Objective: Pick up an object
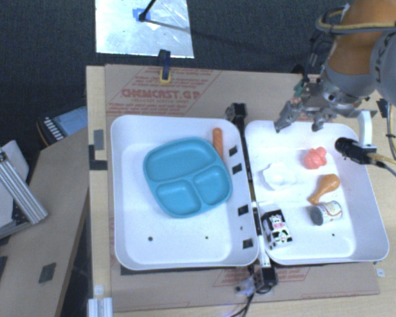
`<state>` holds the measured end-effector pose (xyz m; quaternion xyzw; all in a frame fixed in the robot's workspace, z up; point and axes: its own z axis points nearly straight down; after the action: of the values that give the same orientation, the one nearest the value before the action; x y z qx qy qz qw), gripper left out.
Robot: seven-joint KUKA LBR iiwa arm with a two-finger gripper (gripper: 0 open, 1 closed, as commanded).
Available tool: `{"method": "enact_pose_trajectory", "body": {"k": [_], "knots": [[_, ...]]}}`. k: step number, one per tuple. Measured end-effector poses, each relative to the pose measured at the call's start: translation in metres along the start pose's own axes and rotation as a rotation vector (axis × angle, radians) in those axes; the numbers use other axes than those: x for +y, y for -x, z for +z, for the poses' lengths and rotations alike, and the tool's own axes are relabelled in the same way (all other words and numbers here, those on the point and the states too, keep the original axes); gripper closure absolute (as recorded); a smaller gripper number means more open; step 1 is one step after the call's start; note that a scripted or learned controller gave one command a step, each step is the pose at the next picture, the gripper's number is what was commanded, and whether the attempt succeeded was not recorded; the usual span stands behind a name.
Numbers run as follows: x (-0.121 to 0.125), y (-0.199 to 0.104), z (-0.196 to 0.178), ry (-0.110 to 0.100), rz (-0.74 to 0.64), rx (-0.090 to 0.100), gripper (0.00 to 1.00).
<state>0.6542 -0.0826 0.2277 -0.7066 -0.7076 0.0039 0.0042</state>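
The gripper (pixel 298 115) hung spread and empty at the right bin's (pixel 366 243) upper edge; a pink toy (pixel 313 158), drumstick (pixel 325 187) and white lump (pixel 278 175) lay below, unobstructed.

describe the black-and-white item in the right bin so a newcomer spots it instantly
Start at the right bin, then go to its near-left corner by the divider. The small cow-patterned block sits there, the only black-and-white piece, apart from the pink, orange and white items.

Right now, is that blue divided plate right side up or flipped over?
Right side up: the blue divided plate shows its three hollow compartments facing upward, lying flat in the left bin.
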Motion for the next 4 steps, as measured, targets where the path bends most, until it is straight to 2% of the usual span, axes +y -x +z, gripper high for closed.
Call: {"method": "enact_pose_trajectory", "body": {"k": [1,4], "knots": [[0.002,0.000,-0.008,0.013,-0.002,-0.001,0.00],[-0.010,0.010,0.146,0.009,0.001,0.000,0.00]]}}
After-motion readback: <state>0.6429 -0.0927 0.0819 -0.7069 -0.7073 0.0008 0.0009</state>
